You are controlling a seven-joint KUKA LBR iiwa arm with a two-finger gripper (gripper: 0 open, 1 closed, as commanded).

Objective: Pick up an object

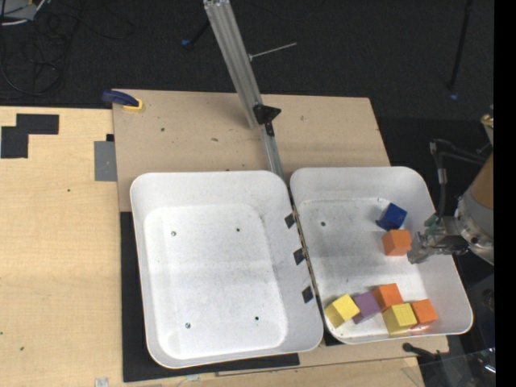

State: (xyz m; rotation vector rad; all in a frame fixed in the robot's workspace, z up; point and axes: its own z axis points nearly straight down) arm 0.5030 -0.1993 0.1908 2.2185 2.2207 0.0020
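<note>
So the gripper [422, 247] sits over the right side of the right bin [355, 180], coming in from the right edge, and honestly I can't tell whether the jaws are apart or together: they're just a small grey blur at this angle. Nothing is visibly between them.

Closest thing to it is the orange cube [396, 242], lying on the bin floor just beside the fingertips on their left, maybe touching, too close to call. Right above that, a blue cube [393, 215] sits slightly tilted, near the orange one but apart from it.

The rest of the blocks are bunched at the bin's lower right corner: a yellow cube [343, 308] on the left end, a purple block [367, 304] touching it, a second orange cube [388, 295] behind that, then another yellow cube [399, 318] and a smaller orange block [424, 311] up against the rim. That cluster is well apart from the gripper.

The left bin [153, 192] sits beside the right one, joined by black clips [299, 255]. A slanted aluminium rail [238, 59] rises behind the bins, and there's a blue-and-yellow clamp [122, 99] on the bench's far left corner.
</note>
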